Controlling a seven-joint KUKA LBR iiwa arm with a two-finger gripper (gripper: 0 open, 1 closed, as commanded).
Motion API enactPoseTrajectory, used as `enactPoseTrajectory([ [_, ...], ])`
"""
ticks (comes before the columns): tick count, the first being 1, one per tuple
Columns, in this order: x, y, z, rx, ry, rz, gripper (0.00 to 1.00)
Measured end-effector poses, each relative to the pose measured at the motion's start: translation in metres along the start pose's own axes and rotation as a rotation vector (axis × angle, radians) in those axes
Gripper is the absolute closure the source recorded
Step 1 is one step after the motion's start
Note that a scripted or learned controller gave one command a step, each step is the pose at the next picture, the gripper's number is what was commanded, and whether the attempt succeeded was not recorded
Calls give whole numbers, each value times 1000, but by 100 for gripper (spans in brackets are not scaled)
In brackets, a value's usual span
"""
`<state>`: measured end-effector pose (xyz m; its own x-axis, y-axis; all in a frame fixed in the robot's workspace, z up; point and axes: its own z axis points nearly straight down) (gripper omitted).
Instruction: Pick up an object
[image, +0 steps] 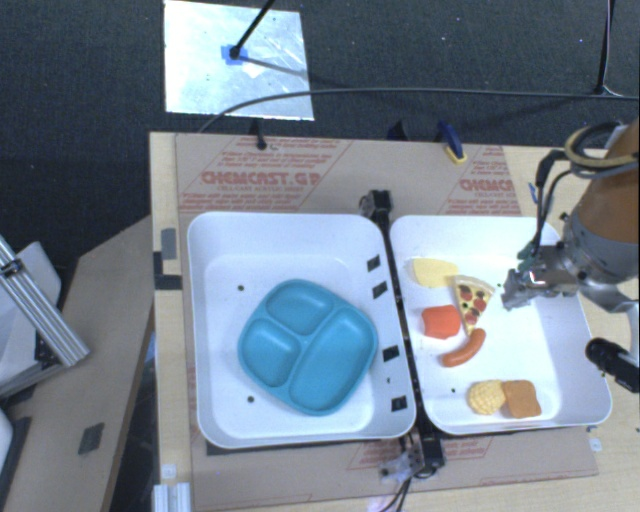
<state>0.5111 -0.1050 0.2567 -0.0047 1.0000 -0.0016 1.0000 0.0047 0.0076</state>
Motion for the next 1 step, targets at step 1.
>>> enactPoseTrajectory([
  [1, 45, 22, 15, 4, 2, -3, 100],
])
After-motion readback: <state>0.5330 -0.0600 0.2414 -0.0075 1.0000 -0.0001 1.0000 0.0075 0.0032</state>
